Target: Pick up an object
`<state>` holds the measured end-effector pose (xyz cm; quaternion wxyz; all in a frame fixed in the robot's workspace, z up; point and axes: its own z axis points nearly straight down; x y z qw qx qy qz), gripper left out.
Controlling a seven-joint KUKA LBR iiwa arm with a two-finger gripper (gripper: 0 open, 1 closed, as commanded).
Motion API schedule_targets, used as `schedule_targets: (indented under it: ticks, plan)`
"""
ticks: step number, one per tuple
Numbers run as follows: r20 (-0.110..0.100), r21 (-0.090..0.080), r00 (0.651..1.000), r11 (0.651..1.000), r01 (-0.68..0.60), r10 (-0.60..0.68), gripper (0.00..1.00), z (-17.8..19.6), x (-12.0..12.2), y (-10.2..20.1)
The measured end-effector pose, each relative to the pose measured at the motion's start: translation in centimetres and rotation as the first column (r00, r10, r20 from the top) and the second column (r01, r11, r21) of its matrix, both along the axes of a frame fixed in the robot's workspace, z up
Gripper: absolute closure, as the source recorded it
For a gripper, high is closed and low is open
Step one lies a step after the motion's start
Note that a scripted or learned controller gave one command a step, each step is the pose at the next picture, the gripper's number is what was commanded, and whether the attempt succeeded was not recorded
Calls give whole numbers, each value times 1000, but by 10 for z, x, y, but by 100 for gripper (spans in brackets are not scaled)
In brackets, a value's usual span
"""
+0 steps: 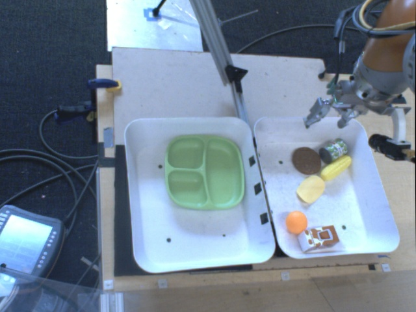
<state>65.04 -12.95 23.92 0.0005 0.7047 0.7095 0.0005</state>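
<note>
Boxed carton point(319, 238) and orange ball point(296, 222) sit low in right bin point(380, 203), ball likely light, smooth, best pinched across middle; end effector point(330, 114) spread, empty, above far rim

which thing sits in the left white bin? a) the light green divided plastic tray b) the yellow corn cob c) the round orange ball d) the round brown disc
a: the light green divided plastic tray lies alone in the left white bin, while the round orange ball, yellow corn cob and round brown disc all lie in the right white bin.
</note>
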Motion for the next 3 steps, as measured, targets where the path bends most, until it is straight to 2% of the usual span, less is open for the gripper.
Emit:
schedule_targets:
  ticks: [1, 3]
  plan:
    - [0, 0, 1000, 1000, 0, 0, 0, 0, 0, 0]
    - [-4, 0, 1000, 1000, 1, -1, 0, -88, 2, 4]
